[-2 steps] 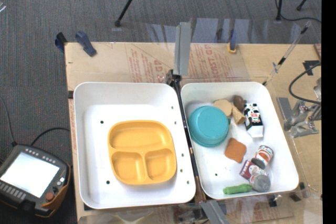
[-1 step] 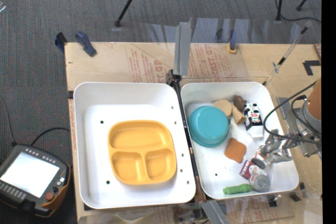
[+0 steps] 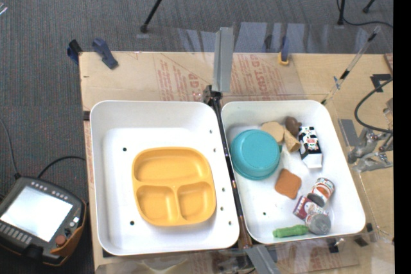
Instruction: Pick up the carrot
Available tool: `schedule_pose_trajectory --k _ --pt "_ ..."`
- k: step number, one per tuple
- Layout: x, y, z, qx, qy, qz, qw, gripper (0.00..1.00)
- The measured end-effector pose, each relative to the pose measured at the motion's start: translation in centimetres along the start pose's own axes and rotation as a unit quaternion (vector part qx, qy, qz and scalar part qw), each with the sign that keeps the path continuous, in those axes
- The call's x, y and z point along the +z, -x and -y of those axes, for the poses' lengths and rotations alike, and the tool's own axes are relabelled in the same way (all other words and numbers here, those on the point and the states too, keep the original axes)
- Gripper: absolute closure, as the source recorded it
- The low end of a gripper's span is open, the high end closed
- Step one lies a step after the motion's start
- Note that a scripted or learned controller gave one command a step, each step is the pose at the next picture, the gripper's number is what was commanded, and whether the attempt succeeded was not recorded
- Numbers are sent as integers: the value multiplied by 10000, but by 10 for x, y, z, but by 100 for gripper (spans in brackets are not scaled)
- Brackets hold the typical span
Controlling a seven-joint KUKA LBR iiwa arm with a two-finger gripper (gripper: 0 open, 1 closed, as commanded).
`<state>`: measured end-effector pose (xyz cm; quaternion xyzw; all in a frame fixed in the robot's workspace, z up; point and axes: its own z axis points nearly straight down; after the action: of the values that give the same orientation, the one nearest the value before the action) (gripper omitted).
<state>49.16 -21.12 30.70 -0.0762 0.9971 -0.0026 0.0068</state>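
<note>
Leftmost, the yellow three-part plastic tray (image 3: 173,185) lies in the left white bin (image 3: 110,122). In the right white bin (image 3: 340,202), no sure carrot can be made out. The likeliest is the flat orange-brown piece (image 3: 288,183) between the round teal bowl (image 3: 255,153) and the red-labelled tin can (image 3: 321,191). Descend there squarely, clear of both. Whether the claw is apart or together, I cannot tell.
</note>
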Motion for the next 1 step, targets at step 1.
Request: schedule_pose_trajectory --k 1 --pt "75 14 -69 247 67 -97 9996 100"
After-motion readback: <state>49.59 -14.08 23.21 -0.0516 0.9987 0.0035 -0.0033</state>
